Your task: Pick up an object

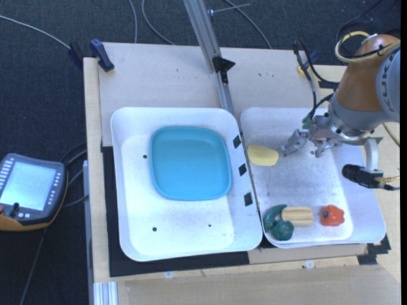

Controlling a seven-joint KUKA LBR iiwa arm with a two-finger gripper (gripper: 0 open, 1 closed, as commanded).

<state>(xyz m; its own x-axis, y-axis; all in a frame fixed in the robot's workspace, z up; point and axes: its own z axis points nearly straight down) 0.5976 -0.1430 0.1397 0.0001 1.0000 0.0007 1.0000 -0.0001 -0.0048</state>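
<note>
Though the arm [369, 75] hides part of the right bin [365, 199], the claw [306, 143] hangs open, holding nothing.

A pale yellow object [262, 155], rounded and flattish like a soft wedge, lies in the right bin [362, 199] close to its left wall, in the upper half. Along the bin's near edge three more pieces sit in a row. At the left is a dark green vegetable-shaped toy [278, 223], lumpy and curled, near the bin's front-left corner. Just beside it, touching or almost touching, lies a tan, short cylindrical piece [297, 216] on its side, its long axis running left to right. To the right, slightly apart, sits a small red-orange pepper-shaped toy [331, 215] with a green stem on top.
</note>
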